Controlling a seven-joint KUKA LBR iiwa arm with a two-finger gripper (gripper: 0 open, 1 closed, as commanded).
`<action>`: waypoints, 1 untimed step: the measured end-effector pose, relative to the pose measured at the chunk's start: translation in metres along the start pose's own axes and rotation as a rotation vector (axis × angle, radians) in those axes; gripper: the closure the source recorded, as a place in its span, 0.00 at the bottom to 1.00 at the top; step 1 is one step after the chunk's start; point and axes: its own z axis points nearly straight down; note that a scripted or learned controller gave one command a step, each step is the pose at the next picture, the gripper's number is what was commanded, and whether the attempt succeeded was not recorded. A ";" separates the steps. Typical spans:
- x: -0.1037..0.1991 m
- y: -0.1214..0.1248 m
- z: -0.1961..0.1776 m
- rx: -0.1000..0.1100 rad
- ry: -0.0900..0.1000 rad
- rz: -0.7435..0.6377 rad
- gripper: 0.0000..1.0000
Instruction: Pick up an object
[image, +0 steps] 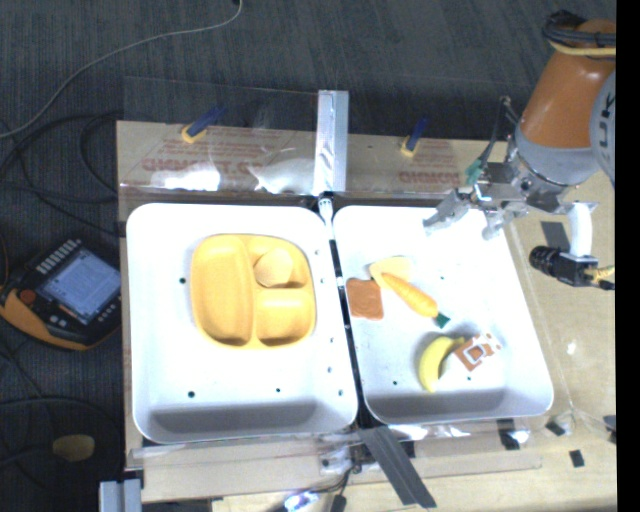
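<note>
Pincer (466, 212) seen spread wide, nothing held, above far edge of right bin (520, 330).
Near to far in right bin: banana (432, 360) touching a small orange-white packet (478, 352), then carrot (410, 294), an orange-brown slab (365, 299), a yellow piece (390, 267). A yellow divided tray (252, 290) is seen in left bin (160, 330).

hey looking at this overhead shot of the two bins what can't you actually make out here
- Gripper, camera view: small and seen at a slant above the right bin, so its opening is unclear.
- Small orange packet beside the banana: print too small to read.
- Round item in the yellow tray: same colour as the tray, identity unclear.
- Arm: cut off by the top and right edges.
</note>
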 end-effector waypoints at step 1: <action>-0.008 -0.046 0.006 0.000 -0.002 -0.065 0.00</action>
